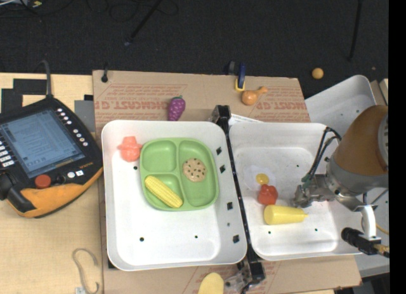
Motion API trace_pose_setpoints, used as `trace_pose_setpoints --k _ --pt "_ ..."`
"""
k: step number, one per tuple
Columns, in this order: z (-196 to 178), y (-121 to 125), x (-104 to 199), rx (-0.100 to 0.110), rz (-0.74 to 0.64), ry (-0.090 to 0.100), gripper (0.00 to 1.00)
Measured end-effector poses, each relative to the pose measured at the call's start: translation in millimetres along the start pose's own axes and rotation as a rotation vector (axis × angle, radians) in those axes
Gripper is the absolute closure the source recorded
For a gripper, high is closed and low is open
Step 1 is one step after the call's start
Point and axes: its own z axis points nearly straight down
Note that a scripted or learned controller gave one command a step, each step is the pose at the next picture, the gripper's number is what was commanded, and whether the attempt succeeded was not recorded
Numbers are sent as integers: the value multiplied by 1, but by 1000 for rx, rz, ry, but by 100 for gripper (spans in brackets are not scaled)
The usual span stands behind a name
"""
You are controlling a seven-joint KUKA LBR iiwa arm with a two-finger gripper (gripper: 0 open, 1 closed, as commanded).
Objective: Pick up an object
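Reaching low into the right bin (279, 140), the gripper (303, 197) sits just above the yellow cone (283, 214); I cannot tell its opening or whether it has hold of anything.

The cone lies on its side, so it may roll or slip away. A red pepper (268, 193) and small yellow piece (262, 178) lie beside it. The left bin (165, 248) holds a green tray (209, 194) with corn (163, 192) and a cookie (194, 169), plus a pink toy (129, 149).

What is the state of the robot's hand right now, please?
Hand: low in the right bin, just above the yellow cone; open or closed cannot be told.
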Motion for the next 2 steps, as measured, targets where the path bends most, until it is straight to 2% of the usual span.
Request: trace_pose_setpoints --k 1,2 --pt "-42 2 1 -3 -5 -2 100" --pt "-101 2 -9 -6 -5 -3 100"
